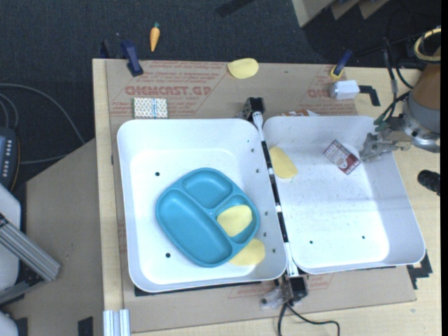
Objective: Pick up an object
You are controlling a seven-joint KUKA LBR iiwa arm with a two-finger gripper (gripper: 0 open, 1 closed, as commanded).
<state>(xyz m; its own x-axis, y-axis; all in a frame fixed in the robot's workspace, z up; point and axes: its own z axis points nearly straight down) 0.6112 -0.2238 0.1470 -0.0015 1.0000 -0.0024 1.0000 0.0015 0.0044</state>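
A: Gripper (369,148), position? Grasp?
B: Over the right bin's (350,247) far right part, low, just beside a small red-and-white packet (341,155). Finger spread: cannot tell. Nothing visibly held.
A: Left bin (140,187)?
B: One blue divided plate (203,215), one yellow piece (235,219) in its compartment, another (248,253) at its near edge.
A: Remaining?
B: One yellow piece (282,163) at the right bin's left wall.

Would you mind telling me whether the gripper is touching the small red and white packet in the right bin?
Apart. The camera view shows a strip of bare white bin floor between the gripper and the red and white packet, which lies flat in the right bin.
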